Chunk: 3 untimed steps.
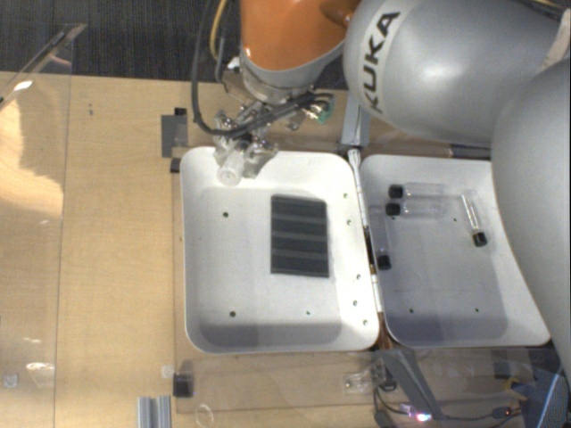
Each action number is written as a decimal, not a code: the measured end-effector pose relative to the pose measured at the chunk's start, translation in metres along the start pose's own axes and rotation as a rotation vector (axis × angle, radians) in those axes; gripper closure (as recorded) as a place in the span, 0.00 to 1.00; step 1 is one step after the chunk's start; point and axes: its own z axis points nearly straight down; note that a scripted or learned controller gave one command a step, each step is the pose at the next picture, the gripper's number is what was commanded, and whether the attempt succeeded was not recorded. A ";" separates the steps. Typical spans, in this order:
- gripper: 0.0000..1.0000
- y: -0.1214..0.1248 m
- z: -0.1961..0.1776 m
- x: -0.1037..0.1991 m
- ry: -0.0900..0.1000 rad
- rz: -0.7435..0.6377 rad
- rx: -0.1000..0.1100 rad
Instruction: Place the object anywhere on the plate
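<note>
In the left bin, a dark ridged plate, gripper at its far left corner gripping a clear tube, more tubes in the right bin

You see a clear tube lying tilted at the far-left corner of the left bin, well apart from the dark ribbed plate lying flat mid-bin.

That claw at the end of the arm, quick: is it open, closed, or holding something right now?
Gripper: closed on a clear tube, over the far left corner of the left bin. The dark ridged plate lies in the bin's middle.
</note>
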 end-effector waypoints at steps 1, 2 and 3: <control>1.00 0.000 -0.036 0.000 0.002 0.407 0.000; 1.00 0.009 0.030 -0.012 0.006 0.731 0.000; 1.00 0.008 -0.066 -0.013 0.000 0.492 0.001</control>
